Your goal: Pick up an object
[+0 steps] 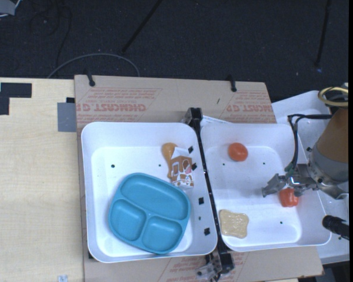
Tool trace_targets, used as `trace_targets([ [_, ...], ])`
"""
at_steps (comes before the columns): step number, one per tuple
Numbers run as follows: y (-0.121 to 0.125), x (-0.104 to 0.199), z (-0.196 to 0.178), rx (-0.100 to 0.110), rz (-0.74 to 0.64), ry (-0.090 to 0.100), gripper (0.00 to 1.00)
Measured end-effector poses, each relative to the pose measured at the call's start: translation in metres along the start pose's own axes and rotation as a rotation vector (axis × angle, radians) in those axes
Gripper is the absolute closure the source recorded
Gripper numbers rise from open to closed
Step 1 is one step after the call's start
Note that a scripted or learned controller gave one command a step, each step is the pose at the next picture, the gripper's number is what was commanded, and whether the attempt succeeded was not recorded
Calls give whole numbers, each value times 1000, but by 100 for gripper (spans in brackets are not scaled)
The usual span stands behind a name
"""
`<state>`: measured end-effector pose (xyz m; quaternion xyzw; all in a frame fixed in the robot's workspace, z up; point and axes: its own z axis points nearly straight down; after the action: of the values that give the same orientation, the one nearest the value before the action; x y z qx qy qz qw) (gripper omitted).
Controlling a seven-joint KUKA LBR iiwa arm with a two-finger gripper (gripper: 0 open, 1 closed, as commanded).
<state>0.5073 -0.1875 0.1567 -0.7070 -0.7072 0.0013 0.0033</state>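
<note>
- Arm (335, 148) comes in from the right and is cut off by the frame edge; just the orange band and grey wrist show, w/ black cables looping beside it.
- Pincer (280, 186) is low over the right bin (256, 242), near its right wall. Fingers are a small grey blur; can't tell if they're spread or closed.
- Small red block (289, 198) sits right at the pincer, touching or just under it, partly covered. Can't say whether it's between the fingers or only lying beside them on the bin floor.
- Also in the right bin: orange-red ball (237, 152) toward the back, well apart from the pincer; pale tan flat piece (233, 223), shaped like a slice of bread, at the front-left corner near the divider.
- Middle of the right bin's floor is bare white, so there's open room between the ball, the bread piece and the pincer.
- Left bin (97, 157): big blue tray (149, 212) w/ three sections takes up the front part, reaching close to the front and right walls. Behind it a brown-and-white printed packet (181, 172) and a small tan-orange item (168, 150), too small to make out, both by the divider.
- Bins sit side by side on a cardboard sheet (165, 98) w/ red print, which lies on the pale wood tabletop (29, 175).
- Behind the tabletop it's dark floor w/ cables, hard to see.
</note>
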Motion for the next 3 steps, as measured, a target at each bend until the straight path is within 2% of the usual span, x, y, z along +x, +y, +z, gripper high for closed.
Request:
trace_targets([
  [1, 9, 5, 41, -8, -1, 0, 0],
  [2, 11, 10, 69, -3, -3, 7, 0],
  [3, 10, 6, 58, -4, 3, 1, 100],
])
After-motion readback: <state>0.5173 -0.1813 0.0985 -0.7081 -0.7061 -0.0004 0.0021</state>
